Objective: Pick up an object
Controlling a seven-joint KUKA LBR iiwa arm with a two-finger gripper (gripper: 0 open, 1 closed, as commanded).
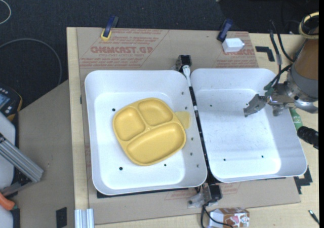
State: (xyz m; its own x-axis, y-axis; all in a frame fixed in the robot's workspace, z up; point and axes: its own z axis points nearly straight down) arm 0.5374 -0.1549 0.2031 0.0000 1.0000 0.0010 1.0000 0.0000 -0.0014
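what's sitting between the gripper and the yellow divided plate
In the camera view, bare floor of the right bin and the bins' adjoining rims separate the gripper from the yellow plate.

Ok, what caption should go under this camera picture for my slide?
Yellow divided plate in left bin; end effector over right bin.

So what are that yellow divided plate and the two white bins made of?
The yellow plate looks like moulded plastic: one even colour, rounded compartment walls, a soft sheen. The white bins, left and right, also look like thin formed plastic, smooth and matte with rounded corners, though coated metal can't be ruled out.
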